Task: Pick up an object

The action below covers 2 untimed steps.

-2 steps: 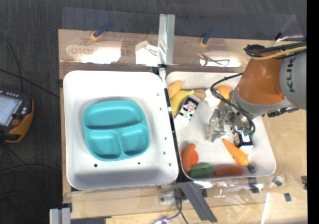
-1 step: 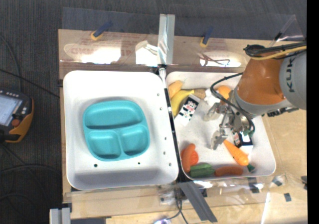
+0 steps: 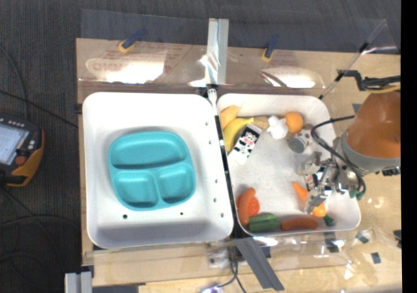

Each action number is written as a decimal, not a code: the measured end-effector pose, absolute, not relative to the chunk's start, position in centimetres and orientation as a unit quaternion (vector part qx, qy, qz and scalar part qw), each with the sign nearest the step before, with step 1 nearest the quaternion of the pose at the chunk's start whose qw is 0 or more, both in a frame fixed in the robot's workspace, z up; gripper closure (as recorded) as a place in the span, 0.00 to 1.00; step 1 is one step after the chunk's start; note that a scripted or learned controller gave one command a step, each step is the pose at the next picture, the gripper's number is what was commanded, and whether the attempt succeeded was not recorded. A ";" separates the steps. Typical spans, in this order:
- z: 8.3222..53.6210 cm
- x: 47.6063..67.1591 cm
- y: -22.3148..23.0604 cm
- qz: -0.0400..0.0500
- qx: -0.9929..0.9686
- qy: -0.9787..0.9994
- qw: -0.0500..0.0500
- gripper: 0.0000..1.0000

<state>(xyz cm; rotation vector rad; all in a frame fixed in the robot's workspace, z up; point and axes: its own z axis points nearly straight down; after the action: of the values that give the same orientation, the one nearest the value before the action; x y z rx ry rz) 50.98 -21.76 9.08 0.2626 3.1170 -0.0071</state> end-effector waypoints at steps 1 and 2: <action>9.1 50.1 -21.1 -0.003 0.082 0.997 0.009 0.00; 9.2 49.6 -17.0 -0.004 0.041 0.999 0.012 0.00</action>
<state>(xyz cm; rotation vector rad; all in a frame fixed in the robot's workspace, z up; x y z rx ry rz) 49.65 -17.02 9.21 0.1286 3.1151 -0.0117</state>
